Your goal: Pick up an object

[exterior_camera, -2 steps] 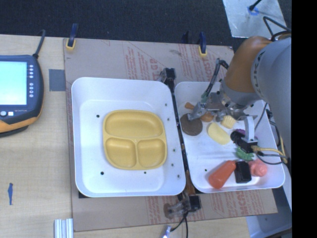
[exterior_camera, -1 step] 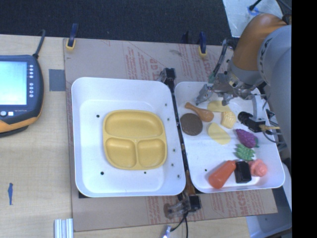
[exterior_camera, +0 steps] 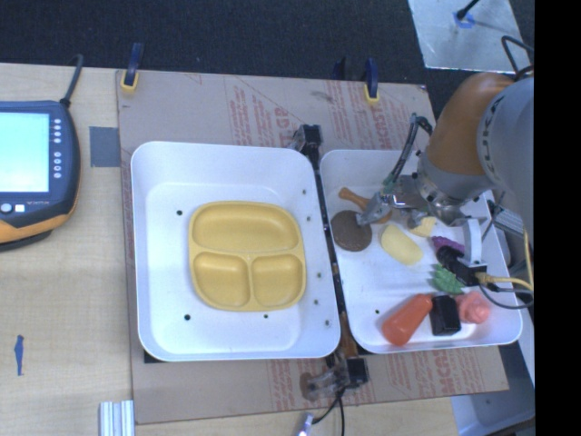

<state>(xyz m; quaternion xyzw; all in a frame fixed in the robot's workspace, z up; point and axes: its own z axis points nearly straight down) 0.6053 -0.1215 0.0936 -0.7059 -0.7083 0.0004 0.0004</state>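
The right bin (exterior_camera: 363, 330) holds several small objects. A brown round disc with an orange handle (exterior_camera: 352, 230) lies at its left side, and a pale yellow lump (exterior_camera: 400, 244) sits beside it. An orange carrot-like piece (exterior_camera: 406, 319), a black block (exterior_camera: 444, 315) and a pink piece (exterior_camera: 474, 308) lie along the front. Green (exterior_camera: 447, 281) and purple (exterior_camera: 447, 243) bits lie near the right wall. My gripper (exterior_camera: 396, 203) hangs low over the back of this bin, right at the far end of the orange handle and just above the pale yellow lump.
The left bin (exterior_camera: 154, 243) holds a yellow divided plate (exterior_camera: 247, 254). A handheld pendant with a screen (exterior_camera: 32, 166) lies on the bench at far left. The arm's orange band (exterior_camera: 463, 125) and cables (exterior_camera: 504, 280) overhang the right bin's far right side.
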